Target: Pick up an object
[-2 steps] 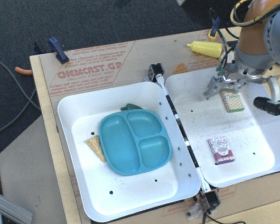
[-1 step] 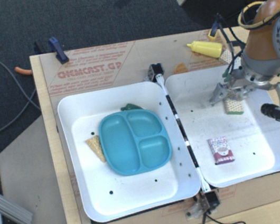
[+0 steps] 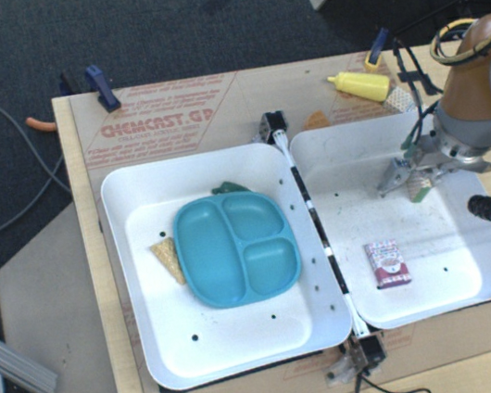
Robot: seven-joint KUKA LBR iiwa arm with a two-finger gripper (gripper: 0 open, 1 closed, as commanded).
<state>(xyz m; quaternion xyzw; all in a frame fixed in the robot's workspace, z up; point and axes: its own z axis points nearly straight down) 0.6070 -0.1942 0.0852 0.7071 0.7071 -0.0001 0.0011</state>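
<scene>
Grey arm (image 3: 478, 103) over rt bin (image 3: 469, 288) — jaws' state can't tell. Red packet (image 3: 388, 263) nearby; teal tray (image 3: 236, 247) in lt bin (image 3: 159, 347).

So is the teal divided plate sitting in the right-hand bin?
No: the teal divided plate lies in the left bin, while the right bin holds a small red and white packet.

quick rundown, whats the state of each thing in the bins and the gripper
teal divided plate: upside down, flat in left bin
tan cracker-like piece: partly under the plate's left edge
dark green item: peeking out behind the plate
small red packet: lying flat in right bin
gripper: low over right bin
</scene>
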